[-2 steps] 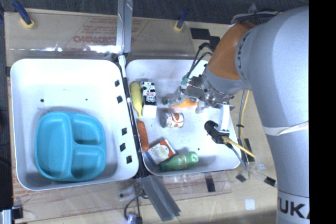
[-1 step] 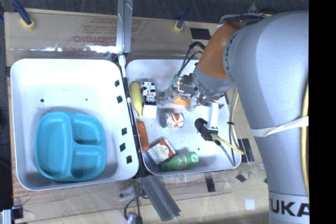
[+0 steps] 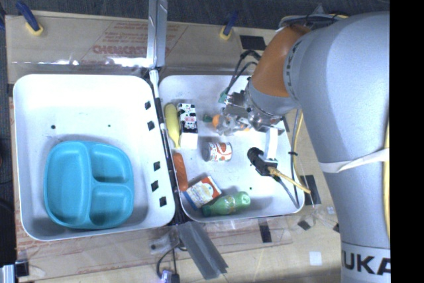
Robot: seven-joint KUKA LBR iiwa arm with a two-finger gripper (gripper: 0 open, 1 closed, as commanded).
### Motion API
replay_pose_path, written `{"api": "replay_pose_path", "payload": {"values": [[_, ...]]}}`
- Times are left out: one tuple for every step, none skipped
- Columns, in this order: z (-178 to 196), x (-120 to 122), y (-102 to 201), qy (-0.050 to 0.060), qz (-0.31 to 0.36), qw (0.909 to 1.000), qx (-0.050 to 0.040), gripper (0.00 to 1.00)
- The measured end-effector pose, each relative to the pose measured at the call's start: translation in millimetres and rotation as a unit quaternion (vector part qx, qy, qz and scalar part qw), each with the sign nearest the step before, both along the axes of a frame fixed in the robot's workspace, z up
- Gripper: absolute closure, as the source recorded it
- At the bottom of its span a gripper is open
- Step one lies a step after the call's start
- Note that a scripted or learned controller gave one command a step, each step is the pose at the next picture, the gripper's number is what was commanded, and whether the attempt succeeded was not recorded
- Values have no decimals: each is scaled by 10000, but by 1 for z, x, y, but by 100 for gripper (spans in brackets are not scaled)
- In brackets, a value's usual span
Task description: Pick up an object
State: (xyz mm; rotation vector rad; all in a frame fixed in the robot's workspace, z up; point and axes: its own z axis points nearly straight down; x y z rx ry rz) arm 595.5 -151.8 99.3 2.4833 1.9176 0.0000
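Observation:
My gripper (image 3: 230, 121) hangs over the middle of the right bin (image 3: 199, 85), just above and to the right of a small red and white can (image 3: 219, 152) lying on its side. A small orange and green piece (image 3: 213, 120) sits right at the gripper's left side. Along the bin's left wall lie a yellow banana (image 3: 171, 124) and an orange carrot (image 3: 179, 170). A black and white carton (image 3: 187, 116) stands beside the banana. Near the front wall are a small printed box (image 3: 202, 191) and a green bottle (image 3: 227, 203) on its side.
The left bin (image 3: 79, 86) holds a blue divided plate (image 3: 89, 183) in its front half. The grey arm (image 3: 344, 103) covers the right bin's right side. A metal divider (image 3: 157, 36) stands between the bins at the back.

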Motion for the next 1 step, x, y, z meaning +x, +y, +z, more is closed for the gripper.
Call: {"api": "replay_pose_path", "payload": {"values": [[0,0,0,2,2,10000,-1,0]]}}
